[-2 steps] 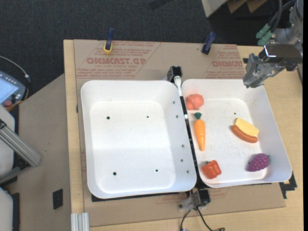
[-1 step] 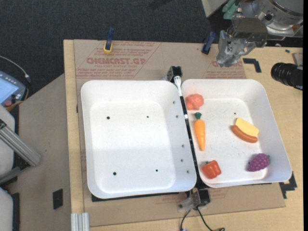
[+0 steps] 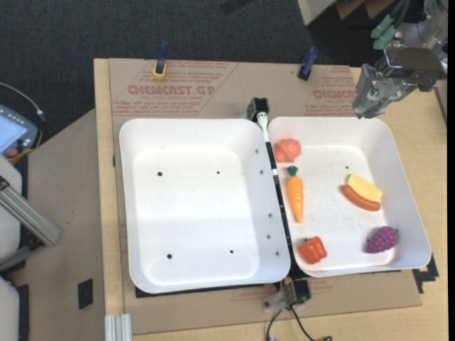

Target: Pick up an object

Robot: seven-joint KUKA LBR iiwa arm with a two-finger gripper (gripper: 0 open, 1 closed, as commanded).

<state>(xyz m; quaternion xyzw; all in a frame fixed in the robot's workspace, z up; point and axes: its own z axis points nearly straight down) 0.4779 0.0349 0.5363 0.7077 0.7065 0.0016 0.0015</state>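
carrot (image 3: 295, 198) in right bin (image 3: 398, 155) | gripper (image 3: 370, 104) above bin's far rim, touching nothing

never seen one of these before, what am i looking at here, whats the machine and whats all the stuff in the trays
One camera fixed above a bench looks down at a slant. The grey machine at the upper right is a robot arm; its gripper hangs over the far rim of the right bin, with nothing visible between its fingers. That bin holds toy food: a pink lump, a carrot, a red pepper, a hot dog and purple grapes. The left bin sits beside it. The job is picking up one object.
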